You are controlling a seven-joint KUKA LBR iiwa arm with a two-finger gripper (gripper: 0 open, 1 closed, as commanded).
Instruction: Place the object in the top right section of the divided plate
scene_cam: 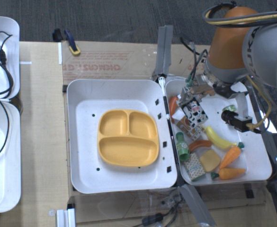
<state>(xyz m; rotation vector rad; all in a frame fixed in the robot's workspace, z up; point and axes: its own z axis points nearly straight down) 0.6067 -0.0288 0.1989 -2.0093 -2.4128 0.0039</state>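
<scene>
Toy foods lie heaped in the right bin (pixel 252 126): a banana (pixel 218 138), 2 carrots (pixel 230 157), a black-and-white carton (pixel 194 111); the pincer (pixel 191 94) hangs over that bin's far left corner, just above the carton; the yellow divided plate (pixel 128 138) sits in the left bin (pixel 81 126) on the desk (pixel 39 126).

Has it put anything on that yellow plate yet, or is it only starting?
Only starting, it seems. The divided plate in the left bin has nothing in any section, including the top right one. The gripper is down in the right bin, over the black-and-white carton among the toy food; whether it has caught anything isn't visible. Still to do: lift one object, carry it across, set it in the top right section.
</scene>
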